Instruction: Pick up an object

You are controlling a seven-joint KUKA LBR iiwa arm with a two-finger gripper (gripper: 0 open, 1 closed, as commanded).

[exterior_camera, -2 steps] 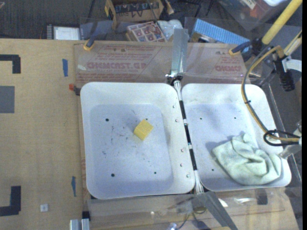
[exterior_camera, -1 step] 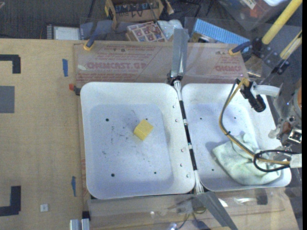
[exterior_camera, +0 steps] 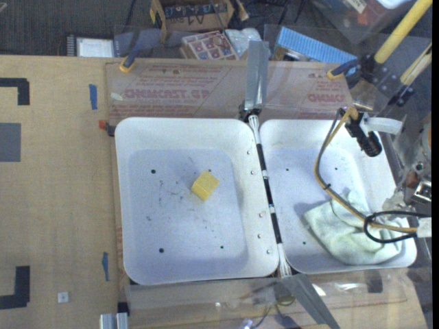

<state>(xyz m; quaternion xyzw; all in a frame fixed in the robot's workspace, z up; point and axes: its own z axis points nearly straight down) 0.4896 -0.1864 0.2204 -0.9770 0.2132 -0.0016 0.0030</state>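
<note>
**Yellow block alone in the left bin, arm parts at the far right**

We see two shallow white bins side by side on the bench. The left bin (exterior_camera: 130,184) has a raised, rounded rim on all four sides and a flat floor marked with a few dark specks. Near the middle of that floor lies a small yellow block (exterior_camera: 205,186), turned so its corners point roughly to 12, 3, 6 and 9 o'clock. It touches no wall; bare floor surrounds it on every side, with the widest stretch toward 6 and 9 o'clock.

The right bin (exterior_camera: 295,156) meets the left one along a shared seam at the block's 3 o'clock. In its 5 o'clock corner lies a crumpled pale cloth (exterior_camera: 343,233), pressed close to the lower rim. A yellow cable (exterior_camera: 324,157) curves down over the bin from 1 o'clock and runs across the cloth, where a black cable loop (exterior_camera: 378,226) also rests. The upper left part of this bin's floor is bare.

We make out arm hardware at the frame's right edge, at about 3 o'clock from the block, past the seam and well apart from it. We cannot pick out the gripper itself, so how it stands we cannot tell. Nothing is touching the block.
</note>
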